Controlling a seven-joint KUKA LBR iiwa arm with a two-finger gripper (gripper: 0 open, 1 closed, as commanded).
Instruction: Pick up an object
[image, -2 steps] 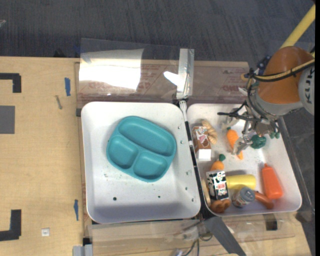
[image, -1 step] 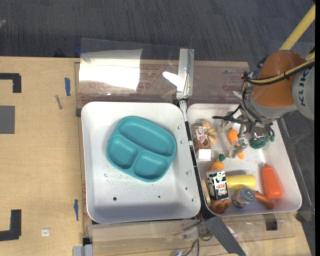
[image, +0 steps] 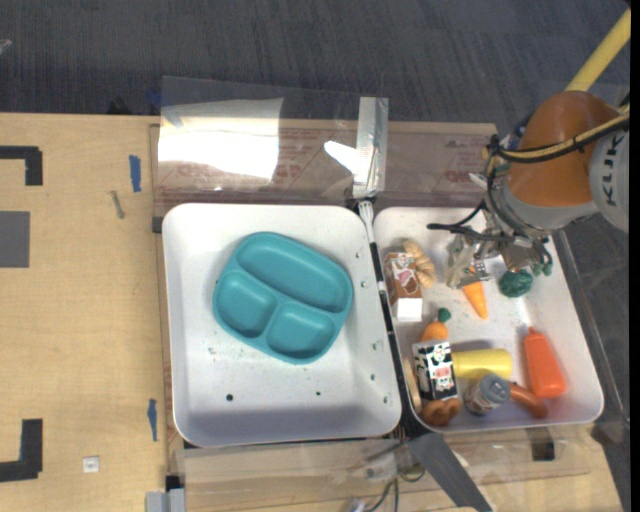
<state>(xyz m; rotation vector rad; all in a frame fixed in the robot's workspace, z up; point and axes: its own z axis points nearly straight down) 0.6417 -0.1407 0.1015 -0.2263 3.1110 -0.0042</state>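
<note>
My gripper (image: 484, 256) hangs over the far part of the right bin (image: 580, 330), under the orange wrist band. Directly below and in front of it lies a small orange carrot (image: 476, 298). A dark green toy (image: 517, 283) sits just to its right. A small white and blue item shows right under the gripper, and I cannot tell whether it is held. To the left of the gripper, a packaged bread-like item (image: 405, 268) lies by the bin's left wall.
The right bin also holds a white cube (image: 408, 309), a yellow block (image: 482, 362), an orange bottle (image: 543, 362), a black-and-white box (image: 434, 368), a grey can (image: 487, 393) and other small toys. A teal divided plate (image: 283, 294) lies in the left bin (image: 200, 400).
</note>
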